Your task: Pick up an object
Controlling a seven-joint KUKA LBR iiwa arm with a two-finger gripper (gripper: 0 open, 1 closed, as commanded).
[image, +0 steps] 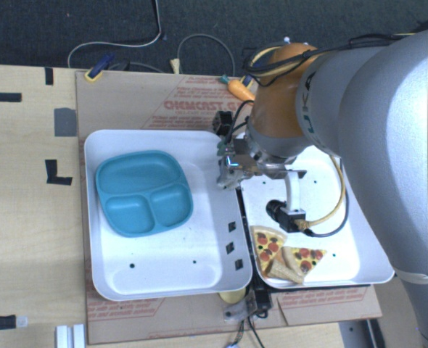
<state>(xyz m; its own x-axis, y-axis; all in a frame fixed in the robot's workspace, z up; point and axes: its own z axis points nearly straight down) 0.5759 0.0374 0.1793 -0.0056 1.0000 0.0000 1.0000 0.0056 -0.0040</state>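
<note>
The grey KUKA arm [373, 114] swings in over the right bin [366, 263], its orange wrist band poised above the divider between the two white bins. The gripper [232, 167] hangs at the top of that divider; whether it is released or clenched cannot be told from here, and nothing is seen held in it.

The likeliest targets, two toy pizza slices [286, 256], lie touching each other at the near end of the right bin, well apart from the gripper. A clean pick would seem to call for travelling back down the bin and descending squarely over one slice, clear of the bin wall just beside them.

In the left bin [109, 267], across the divider from the pizza, a blue three-compartment plate [143, 192] lies flat. A black cable fitting [286, 216] dangles from the arm just above the slices and could snag. Cables trail over the counter [18, 216] behind the bins.
</note>
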